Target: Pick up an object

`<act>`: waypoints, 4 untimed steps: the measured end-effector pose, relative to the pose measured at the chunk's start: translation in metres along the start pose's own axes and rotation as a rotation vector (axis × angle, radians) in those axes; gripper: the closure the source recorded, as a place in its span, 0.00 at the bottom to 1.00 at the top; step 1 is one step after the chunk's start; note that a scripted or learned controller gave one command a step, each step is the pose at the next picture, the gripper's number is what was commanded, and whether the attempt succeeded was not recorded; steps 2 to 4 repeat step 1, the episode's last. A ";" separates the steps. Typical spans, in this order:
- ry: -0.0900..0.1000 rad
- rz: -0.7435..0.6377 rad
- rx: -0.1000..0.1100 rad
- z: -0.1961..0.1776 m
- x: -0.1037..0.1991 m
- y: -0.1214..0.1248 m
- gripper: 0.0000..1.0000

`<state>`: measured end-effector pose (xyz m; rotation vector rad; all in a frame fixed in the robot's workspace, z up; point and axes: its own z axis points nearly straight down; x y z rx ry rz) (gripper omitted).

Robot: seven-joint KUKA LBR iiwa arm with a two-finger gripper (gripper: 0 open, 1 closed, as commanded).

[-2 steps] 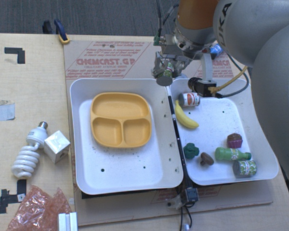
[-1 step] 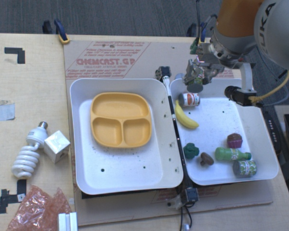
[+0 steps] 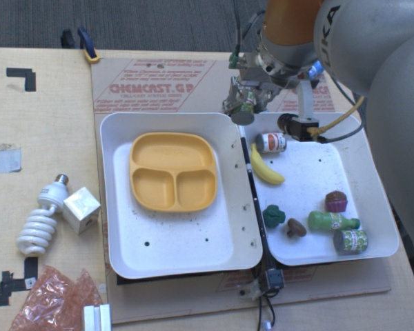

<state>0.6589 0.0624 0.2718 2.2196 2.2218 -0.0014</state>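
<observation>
A small object (image 3: 248,105) with green on it sits in the end effector (image 3: 243,109), seemingly between the fingers, above the far edge where the two bins meet. It is too small and blurred to tell its long axis or which way it points. The end effector appears closed around it, hanging below the orange-banded wrist of the grey arm (image 3: 345,26).

Below it, in the right bin (image 3: 352,171), a banana (image 3: 264,169) lies with its long axis running from the far-left to the near-right, close to the bin's left wall. Just beyond its far end a small can (image 3: 271,143) lies on its side. Toward the near side are a green broccoli-like piece (image 3: 274,216), a brown lump (image 3: 296,228), a green bottle (image 3: 332,221) lying across, a purple item (image 3: 336,201) and a green-labelled can (image 3: 350,241).

The left bin (image 3: 117,205) holds a yellow divided tray (image 3: 172,171). On the surface (image 3: 41,129) to the left lie a spiral light bulb (image 3: 40,218) and a white cube (image 3: 81,209), touching or just beside each other.
</observation>
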 end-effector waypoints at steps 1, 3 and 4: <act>0.000 0.003 0.000 -0.007 -0.040 -0.075 1.00; 0.000 0.003 0.000 -0.007 -0.040 -0.075 1.00; 0.000 0.003 0.000 -0.007 -0.040 -0.075 1.00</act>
